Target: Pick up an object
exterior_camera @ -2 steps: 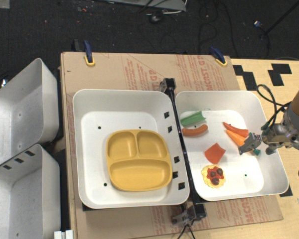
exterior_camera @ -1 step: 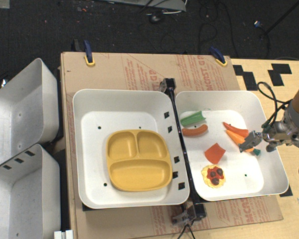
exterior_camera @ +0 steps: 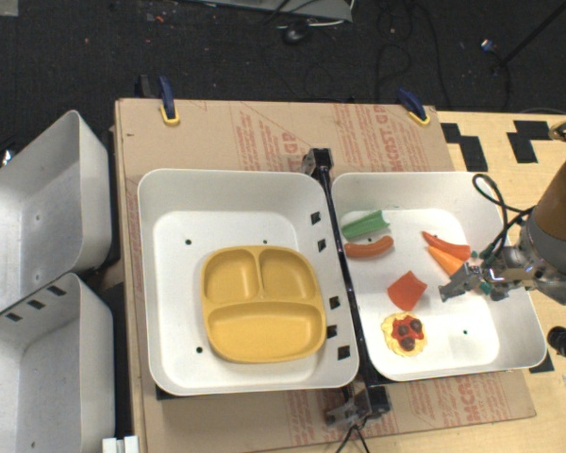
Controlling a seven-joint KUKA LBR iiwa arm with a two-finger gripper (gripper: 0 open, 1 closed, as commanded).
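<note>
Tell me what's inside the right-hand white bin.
The right bin holds a green piece, a hot dog, an orange carrot-like piece, a red square and a small pizza. The pincer reaches in, covering some of the floor beneath it.

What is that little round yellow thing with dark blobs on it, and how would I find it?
Look in the right-hand white bin, along its near edge. The small yellow disc lies just below the red square piece. Unlike the other pieces there, it is round, with red and dark spots, like a toy pizza.

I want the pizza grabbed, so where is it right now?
The pizza lies in the right bin, near its front edge, just below the red square.
</note>
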